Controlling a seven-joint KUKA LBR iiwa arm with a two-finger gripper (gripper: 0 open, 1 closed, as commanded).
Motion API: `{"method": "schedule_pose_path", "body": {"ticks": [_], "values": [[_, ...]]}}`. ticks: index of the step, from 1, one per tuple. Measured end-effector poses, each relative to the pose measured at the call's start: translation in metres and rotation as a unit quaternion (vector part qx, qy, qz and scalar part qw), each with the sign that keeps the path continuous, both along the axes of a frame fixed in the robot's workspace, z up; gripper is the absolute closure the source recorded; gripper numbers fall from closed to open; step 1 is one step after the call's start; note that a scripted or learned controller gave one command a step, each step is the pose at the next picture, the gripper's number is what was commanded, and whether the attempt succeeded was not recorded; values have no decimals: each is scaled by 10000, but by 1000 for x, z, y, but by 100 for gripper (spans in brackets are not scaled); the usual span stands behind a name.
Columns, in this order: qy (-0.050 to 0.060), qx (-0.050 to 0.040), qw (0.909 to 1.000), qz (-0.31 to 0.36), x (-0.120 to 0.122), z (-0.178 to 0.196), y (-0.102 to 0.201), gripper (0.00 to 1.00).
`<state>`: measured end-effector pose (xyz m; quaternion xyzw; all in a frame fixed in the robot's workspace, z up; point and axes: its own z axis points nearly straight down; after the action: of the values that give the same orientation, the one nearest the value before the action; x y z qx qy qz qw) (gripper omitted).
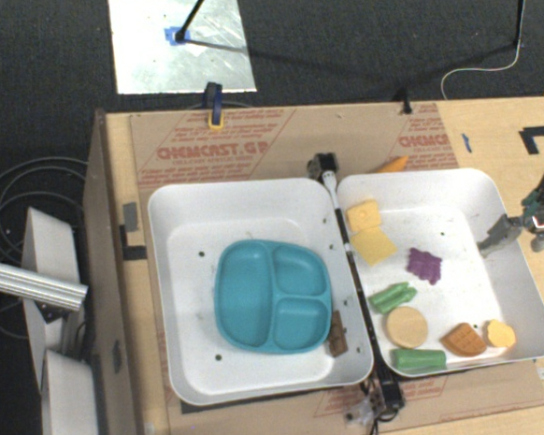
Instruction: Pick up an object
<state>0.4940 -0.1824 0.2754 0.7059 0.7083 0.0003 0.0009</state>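
Observation:
My gripper (504,229) hangs over the right rim of the right bin (457,188), with nothing visibly in it. In that bin lie two yellow cheese pieces (371,234), a purple grape bunch (424,265), a green pea pod (392,296), a round tan cracker (406,326), a green cucumber piece (418,360), a brown waffle-like piece (464,339) and a small yellow piece (500,335). The grape bunch is the nearest item, to the gripper's lower left.
The left bin (183,219) holds a teal divided plate (272,295) and a small brown piece (337,333) against its right wall. An orange item (392,165) lies on the cardboard behind the right bin. A black clip (324,167) sits where the bins meet.

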Motion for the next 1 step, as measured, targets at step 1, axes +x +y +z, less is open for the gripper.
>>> {"method": "schedule_pose_path", "body": {"ticks": [1], "values": [[9, 8, 10000, 25, 69, -106, 19, 0]]}}
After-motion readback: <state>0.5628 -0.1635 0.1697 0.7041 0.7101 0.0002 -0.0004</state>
